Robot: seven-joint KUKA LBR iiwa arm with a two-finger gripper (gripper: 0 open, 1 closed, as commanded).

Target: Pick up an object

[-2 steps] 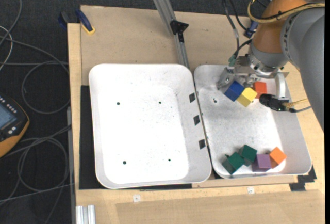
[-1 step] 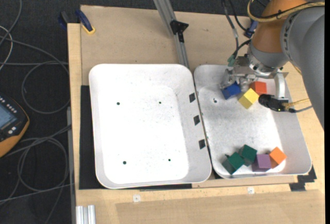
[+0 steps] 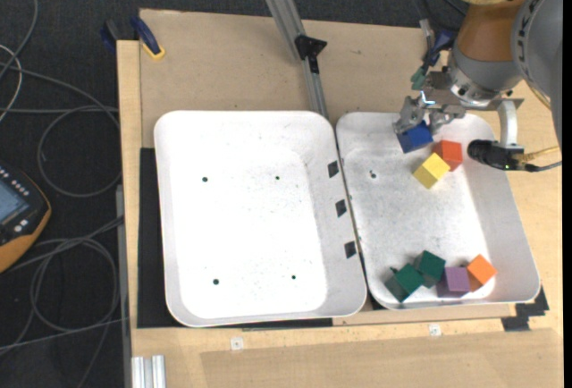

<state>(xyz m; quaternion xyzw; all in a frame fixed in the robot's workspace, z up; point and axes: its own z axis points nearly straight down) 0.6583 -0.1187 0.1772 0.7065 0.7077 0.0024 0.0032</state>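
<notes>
My gripper [image 3: 414,125] hangs over the far edge of the right bin [image 3: 393,216], reaching in from the upper right. A blue block [image 3: 416,139] sits between its fingers, so the gripper is shut on it. Just right of it and lower lie a red-orange block [image 3: 450,153] and a yellow block [image 3: 431,171] on the bin floor. In the near right corner of the same bin, two dark green blocks [image 3: 418,274], a purple block [image 3: 457,279] and an orange block [image 3: 481,269] are clustered together.
The left bin [image 3: 241,216] lies beside the right one, with black clips [image 3: 340,207] along the shared rim. A slanted metal rail [image 3: 286,11] crosses the bench behind the bins. A black cable plug [image 3: 490,153] hangs off the wrist by the right bin's far rim.
</notes>
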